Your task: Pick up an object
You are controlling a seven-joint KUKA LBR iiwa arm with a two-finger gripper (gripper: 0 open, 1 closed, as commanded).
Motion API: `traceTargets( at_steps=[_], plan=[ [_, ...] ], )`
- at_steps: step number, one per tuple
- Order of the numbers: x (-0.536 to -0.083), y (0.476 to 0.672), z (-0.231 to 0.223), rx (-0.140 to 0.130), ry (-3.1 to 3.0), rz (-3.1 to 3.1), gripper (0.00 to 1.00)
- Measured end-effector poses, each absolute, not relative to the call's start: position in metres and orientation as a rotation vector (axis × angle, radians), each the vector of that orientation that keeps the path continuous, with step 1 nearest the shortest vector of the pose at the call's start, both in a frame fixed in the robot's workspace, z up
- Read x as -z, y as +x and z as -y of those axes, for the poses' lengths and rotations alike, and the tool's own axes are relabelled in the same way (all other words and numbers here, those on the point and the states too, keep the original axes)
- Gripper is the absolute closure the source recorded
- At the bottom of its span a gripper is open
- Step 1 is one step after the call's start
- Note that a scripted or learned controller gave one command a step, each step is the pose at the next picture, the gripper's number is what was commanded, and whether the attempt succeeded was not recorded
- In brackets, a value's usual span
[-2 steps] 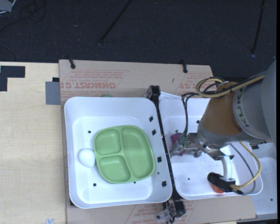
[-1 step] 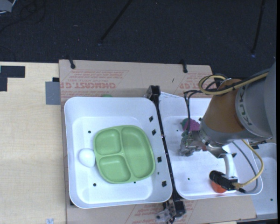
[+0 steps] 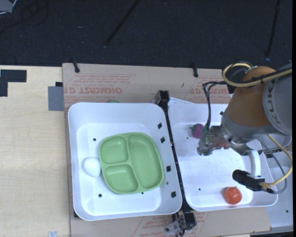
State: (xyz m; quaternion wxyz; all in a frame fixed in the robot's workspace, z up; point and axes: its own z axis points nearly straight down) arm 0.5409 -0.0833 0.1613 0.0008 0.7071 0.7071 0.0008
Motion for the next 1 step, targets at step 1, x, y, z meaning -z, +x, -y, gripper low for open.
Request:
traceTargets(
  at_steps=[1],
  plan=[
    [-0.2038,0.5439,0.0863,-0.002,2.221,-2.220,1.00]
  ],
)
